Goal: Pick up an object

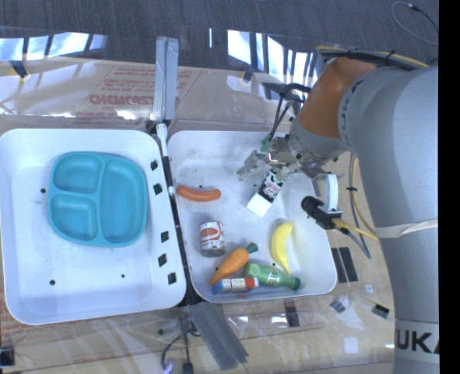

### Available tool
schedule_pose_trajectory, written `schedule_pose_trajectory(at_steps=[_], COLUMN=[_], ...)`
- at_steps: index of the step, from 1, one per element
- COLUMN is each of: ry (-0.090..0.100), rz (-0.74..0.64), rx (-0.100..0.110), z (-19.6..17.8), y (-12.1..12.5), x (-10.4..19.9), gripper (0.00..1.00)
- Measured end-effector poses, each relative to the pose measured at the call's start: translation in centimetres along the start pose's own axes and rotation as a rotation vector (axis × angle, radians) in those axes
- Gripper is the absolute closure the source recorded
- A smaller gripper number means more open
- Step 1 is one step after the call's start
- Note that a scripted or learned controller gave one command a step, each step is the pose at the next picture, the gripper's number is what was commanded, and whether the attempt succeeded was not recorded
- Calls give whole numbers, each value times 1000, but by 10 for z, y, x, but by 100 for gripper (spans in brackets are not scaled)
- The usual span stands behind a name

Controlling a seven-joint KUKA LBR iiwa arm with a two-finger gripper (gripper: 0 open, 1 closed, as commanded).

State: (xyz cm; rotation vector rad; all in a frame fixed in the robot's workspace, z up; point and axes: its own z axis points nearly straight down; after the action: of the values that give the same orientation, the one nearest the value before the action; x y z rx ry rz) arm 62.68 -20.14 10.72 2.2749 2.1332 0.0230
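My gripper (pixel 270 170) hangs over the upper middle of the right bin (pixel 214 142), reaching in from the right. Right under it lies a small white carton (pixel 261 201) with a black and red label, tilted, its upper end reaching up to the gripper. I cannot tell whether the carton is lifted or resting on the bin floor. A sausage (pixel 198 194) lies to the left. Lower in the same bin are a small can (pixel 211 237), a carrot (pixel 232 262), a banana (pixel 281 245) and a green bottle (pixel 265 277) lying flat.
The left bin (pixel 19 232) holds a blue divided plate (pixel 99 197). A black divider strip (pixel 167 216) runs between the bins. The arm's grey body (pixel 393 162) covers the right bin's right side, with cables trailing beside it.
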Motion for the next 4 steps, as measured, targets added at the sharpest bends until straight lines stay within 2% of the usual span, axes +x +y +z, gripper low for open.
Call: schedule_pose_trajectory(at_steps=[1, 2, 3, 4], ry=[-3, 1, 7, 8], rz=[-49, -63, -140, -228], rx=[-6, -5, 28, 28], z=[-1, -1, -43, 15], y=[-28, -40, -63, -11], x=[-1, -7, -4, -7], gripper=[0, 0, 0, 0])
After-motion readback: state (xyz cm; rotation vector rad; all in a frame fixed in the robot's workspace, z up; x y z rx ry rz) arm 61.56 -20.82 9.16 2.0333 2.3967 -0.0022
